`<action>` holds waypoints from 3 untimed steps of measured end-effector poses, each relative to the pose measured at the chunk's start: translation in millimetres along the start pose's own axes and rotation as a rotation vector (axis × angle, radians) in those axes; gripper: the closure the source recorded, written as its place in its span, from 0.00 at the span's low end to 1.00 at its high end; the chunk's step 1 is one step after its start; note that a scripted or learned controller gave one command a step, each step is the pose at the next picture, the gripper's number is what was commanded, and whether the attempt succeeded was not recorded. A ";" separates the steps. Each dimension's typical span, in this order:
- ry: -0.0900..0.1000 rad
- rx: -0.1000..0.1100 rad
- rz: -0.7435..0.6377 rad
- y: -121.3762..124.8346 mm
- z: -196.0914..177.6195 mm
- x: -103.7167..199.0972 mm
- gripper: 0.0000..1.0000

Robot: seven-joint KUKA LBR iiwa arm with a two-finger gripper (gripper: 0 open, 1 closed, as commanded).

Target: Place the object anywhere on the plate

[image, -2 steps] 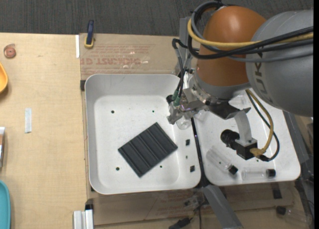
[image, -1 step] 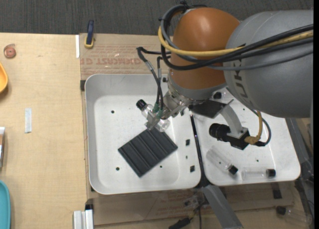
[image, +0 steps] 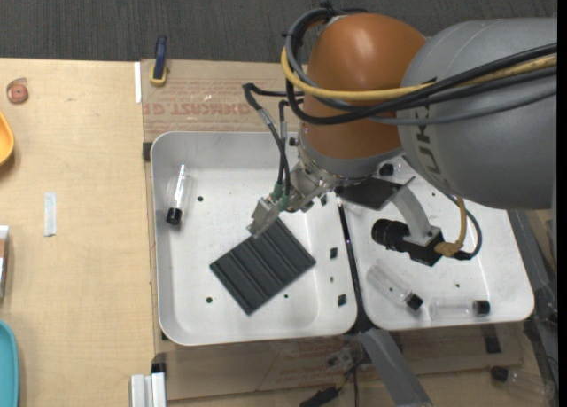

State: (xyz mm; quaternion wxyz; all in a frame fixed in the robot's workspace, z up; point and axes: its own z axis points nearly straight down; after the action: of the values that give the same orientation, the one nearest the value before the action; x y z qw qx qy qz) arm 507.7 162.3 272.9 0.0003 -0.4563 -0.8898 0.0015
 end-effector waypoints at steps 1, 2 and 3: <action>-0.002 -0.002 -0.138 69.4 -97.7 19.9 0.00; -0.004 -0.001 -0.139 70.0 -105.7 19.1 1.00; 0.000 0.000 -0.243 34.3 -1.1 43.7 1.00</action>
State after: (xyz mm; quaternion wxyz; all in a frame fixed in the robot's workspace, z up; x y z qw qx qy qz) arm 510.1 217.8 273.9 0.0006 -0.3449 -0.9387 0.0013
